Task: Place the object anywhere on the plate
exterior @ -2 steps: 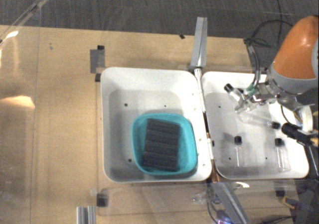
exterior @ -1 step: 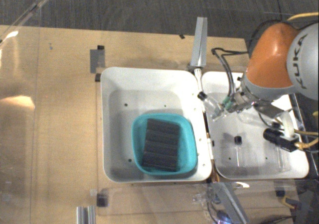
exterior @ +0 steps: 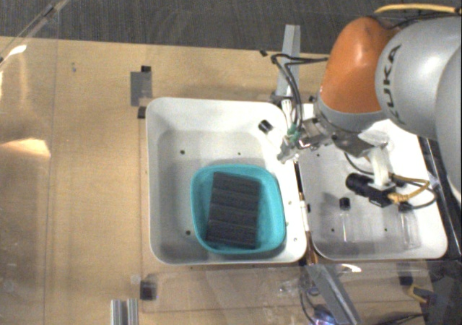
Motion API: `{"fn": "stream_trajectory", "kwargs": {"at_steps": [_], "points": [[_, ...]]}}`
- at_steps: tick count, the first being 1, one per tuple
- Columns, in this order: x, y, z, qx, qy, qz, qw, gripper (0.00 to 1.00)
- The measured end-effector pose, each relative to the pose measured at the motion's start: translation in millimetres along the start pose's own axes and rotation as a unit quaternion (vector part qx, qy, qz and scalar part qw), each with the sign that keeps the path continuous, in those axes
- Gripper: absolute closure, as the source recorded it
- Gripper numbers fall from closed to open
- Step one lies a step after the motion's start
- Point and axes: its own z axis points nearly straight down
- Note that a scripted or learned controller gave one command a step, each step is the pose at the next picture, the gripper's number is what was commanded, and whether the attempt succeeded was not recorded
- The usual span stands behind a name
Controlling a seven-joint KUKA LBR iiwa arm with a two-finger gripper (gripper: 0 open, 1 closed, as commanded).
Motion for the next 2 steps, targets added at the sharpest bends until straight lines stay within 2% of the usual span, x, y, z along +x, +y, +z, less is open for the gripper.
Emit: {"fn": "stream_trajectory", "kwargs": {"at_steps": [1,2], "points": [[-133.4,-85.2,-13.2,0.0,-0.002,0.013,0.9999,1.0],[-63.8,-43.9,13.3,0.001,0.0,-0.049,0.9988,1.0]]}}
